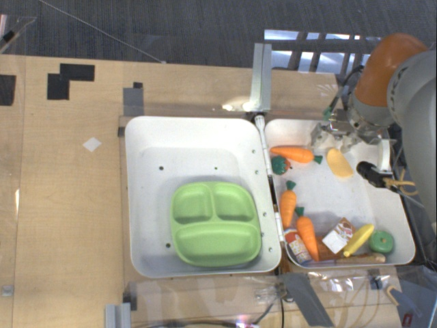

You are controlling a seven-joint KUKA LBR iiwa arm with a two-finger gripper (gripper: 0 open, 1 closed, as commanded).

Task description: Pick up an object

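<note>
Spot a pale yellow lump (339, 162) lying loose on the floor of the right bin (341, 200), toward its far end and a little right of middle. Just beyond it, find the gripper (336, 137) low over the bin's far edge, jaws standing apart with nothing between them, close to the lump but seemingly apart from it. Trace the grey arm (416, 94) off to the right from there, with the orange band (386, 70) above the wrist. Left of the lump, near it, note a crosswise carrot (293, 154) with its green end toward the lump, and just below its other end a dark green piece (278, 164) by the bin's left wall. Nearer the camera, pick out a middle carrot (288, 209) running along that wall, then a near carrot (307, 236) slanting beside a small red-and-white can (295, 247) in the near left corner. Along the near wall, list a white-and-red packet (337, 238), a yellow banana-shaped piece (360, 238), a round green piece (382, 241) and a brown stick (358, 257) under them. Across the divider, see the left bin (157, 149) bearing a green divided plate (215, 223) in its near half, three compartments up, both bins resting on the tan bench (61, 217)
</note>
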